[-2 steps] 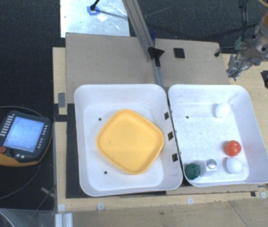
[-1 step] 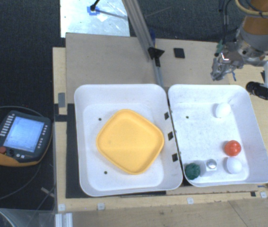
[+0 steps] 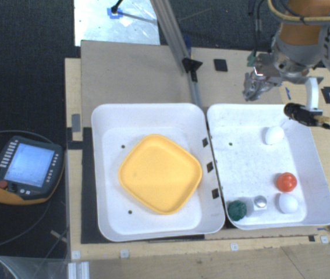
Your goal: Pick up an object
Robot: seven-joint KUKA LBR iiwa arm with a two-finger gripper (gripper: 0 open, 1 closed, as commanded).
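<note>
Right now your end effector hangs above the far rim of the right bin, and you cannot tell what it grips, if anything. Candidates lie inside: a white ball nearest, an orange ball further on. The yellow plate fills the left bin, likely awkward to grasp.

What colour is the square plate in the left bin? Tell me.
Yellow: the plate is plain yellow, without a pattern, seen in the camera view.
</note>
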